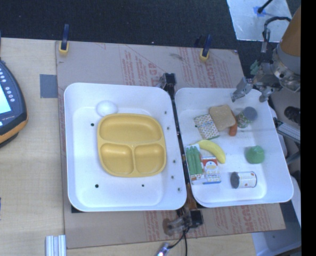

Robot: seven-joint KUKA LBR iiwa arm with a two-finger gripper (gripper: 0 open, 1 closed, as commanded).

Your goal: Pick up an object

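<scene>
Two bins sit side by side on the counter point(30, 196). The left bin point(78, 143) holds a tray point(131, 144) with a ball point(106, 108) behind it. The right bin point(275, 191) holds a banana point(212, 150), a can point(243, 180) nearer front, and a sponge point(222, 117) behind.

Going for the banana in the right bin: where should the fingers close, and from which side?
Grip the banana across its thick middle, coming straight down. It lies flat and slanted, its upper end near the green pack, so set the fingers across its narrow width.
</scene>
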